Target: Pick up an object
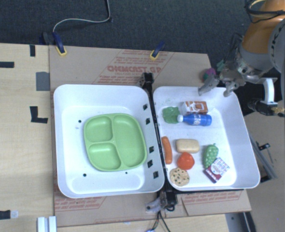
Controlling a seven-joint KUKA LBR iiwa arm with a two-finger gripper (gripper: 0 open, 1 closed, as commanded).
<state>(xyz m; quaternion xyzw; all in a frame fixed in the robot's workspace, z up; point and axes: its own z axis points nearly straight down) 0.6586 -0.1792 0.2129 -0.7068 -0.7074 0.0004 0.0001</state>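
From the camera view, the gripper [216, 86] is being seen at the far edge of the right bin [246, 144], hanging over its back rim near the right corner. Its two fingers are being held apart, one fingertip toward the bin's middle and the other toward the right wall, and nothing is being carried between them.

No single target is being named by the task, so the nearest pieces are being weighed. A small brown-and-white carton [195, 106] is lying just inside the rim, a little toward the viewer and slightly left of the gripper. Touching it on the near side, a blue bottle [196, 119] is being shown on its side, long axis running left to right across the bin, white cap pointing left toward a green toy vegetable [170, 114].

Farther toward the viewer, a hot dog [166, 150], a bread roll [187, 145], a tomato [186, 161], a cookie [179, 177], a green bunch of grapes [210, 154] and a small packet [217, 168] are being left well apart from the gripper.

In the left bin [67, 129], a green divided plate [115, 142] is lying flat.

A short move toward the viewer is being judged the likeliest, with the fingers needing to be closed across the bottle's narrow width, not along it.
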